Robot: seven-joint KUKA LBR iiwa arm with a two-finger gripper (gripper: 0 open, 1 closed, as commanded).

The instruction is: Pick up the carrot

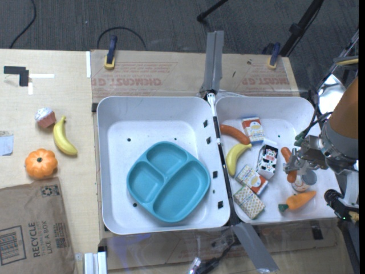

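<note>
The carrot (300, 200), orange with a green stem end pointing left, lies flat near the front right corner of the right bin (272, 105). My gripper (297, 165) hangs over that bin just behind the carrot and apart from it. It reaches in from the right, below the grey arm with its orange band (348, 116). A small orange-red piece (286, 152) shows partly beneath the gripper, its lower end hidden by the gripper body. The carrot itself is in plain sight and nothing touches it.
In the right bin lie a red sausage (235, 133), a yellow banana (234, 156) and several small cartons (267, 160). The left bin (114, 153) holds a blue divided plate (168, 181). On the bench at left are a banana (63, 137), a pumpkin (41, 163) and a cupcake (44, 117).
</note>
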